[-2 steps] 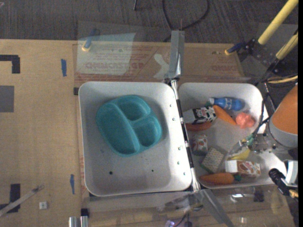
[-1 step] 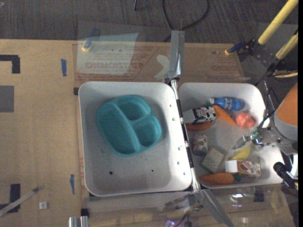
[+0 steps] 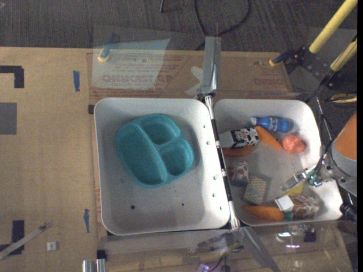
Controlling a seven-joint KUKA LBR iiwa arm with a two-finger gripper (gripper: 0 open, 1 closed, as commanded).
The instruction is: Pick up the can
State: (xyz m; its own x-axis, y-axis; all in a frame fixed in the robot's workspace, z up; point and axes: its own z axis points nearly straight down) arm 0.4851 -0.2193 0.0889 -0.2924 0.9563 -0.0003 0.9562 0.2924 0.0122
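The can (image 3: pixel 239 173), small with a pale patterned label, lies in the right bin (image 3: pixel 309 113) close to its left wall. My gripper (image 3: pixel 299 180) reaches in from the right, low over the bin's right side, roughly a hand's width to the right of the can and apart from it. Nothing is seen held in it. A yellow item (image 3: pixel 295 190) lies just beneath the gripper.
Around the can in the right bin are a cow-print carton (image 3: pixel 244 135), a blue bottle (image 3: pixel 273 123), two carrots (image 3: pixel 270 140) (image 3: pixel 263 212), a pink-orange lump (image 3: pixel 294 144), a speckled pouch (image 3: pixel 257 190) and a wrapped packet (image 3: pixel 304 207). The left bin (image 3: pixel 108 118) holds a teal divided plate (image 3: pixel 154 149).
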